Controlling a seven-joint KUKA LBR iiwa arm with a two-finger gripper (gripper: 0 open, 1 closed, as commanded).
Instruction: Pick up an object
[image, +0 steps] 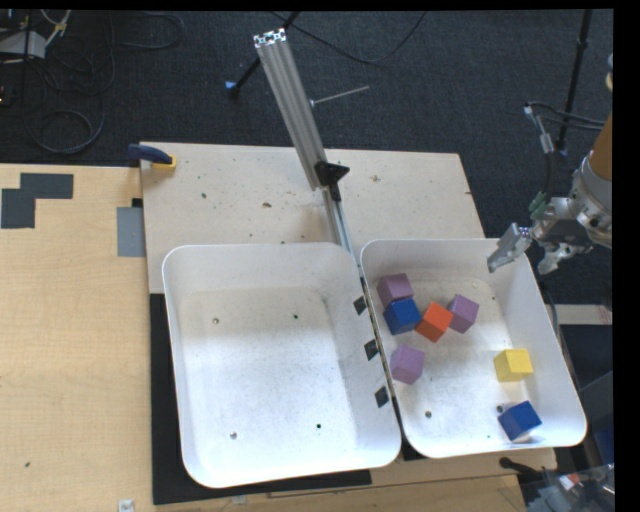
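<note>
Pale table (240, 200), two white bins — gripper (528, 250) spread, holding nothing, at the right bin's (560, 340) upper rim; yellow cube (513, 364) lies toward 6 o'clock — nearest.

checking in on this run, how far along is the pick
Nothing looks picked yet. The pincer hangs open near the right bin's upper right rim with nothing between its fingers. All seven blocks, among them the orange block, lie in that bin. Descent, grasp and lift remain.
</note>
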